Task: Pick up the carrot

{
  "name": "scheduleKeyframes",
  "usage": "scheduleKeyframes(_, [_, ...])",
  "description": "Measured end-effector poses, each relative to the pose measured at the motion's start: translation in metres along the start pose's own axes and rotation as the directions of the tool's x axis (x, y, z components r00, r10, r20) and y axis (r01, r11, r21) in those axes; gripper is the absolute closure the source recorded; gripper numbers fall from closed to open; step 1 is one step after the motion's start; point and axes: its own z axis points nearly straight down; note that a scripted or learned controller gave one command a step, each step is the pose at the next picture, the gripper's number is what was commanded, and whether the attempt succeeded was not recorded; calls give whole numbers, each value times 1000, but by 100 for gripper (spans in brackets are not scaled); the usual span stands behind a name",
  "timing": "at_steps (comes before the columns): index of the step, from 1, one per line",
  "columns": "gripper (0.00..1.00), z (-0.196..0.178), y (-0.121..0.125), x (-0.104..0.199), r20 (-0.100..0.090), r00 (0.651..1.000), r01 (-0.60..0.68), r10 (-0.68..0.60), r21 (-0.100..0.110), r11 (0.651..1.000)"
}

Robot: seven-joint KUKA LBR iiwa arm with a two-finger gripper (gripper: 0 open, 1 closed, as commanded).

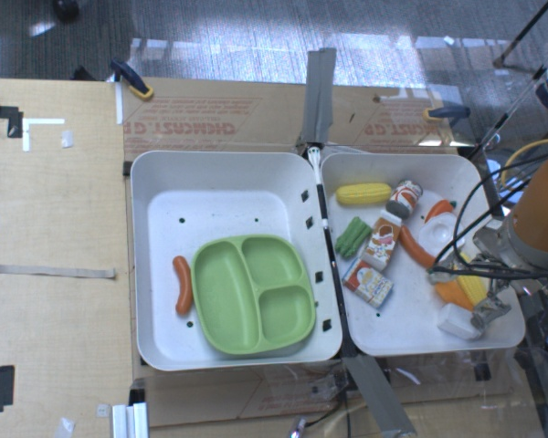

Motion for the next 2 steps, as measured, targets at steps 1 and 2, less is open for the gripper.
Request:
scheduleKeyframes(1, [0, 1, 15, -12, -4, 959, 285, -285, -3, 959])
scheduleKeyframes(2, [0, 1, -8, 2, 3, 998, -64, 64, -12, 998])
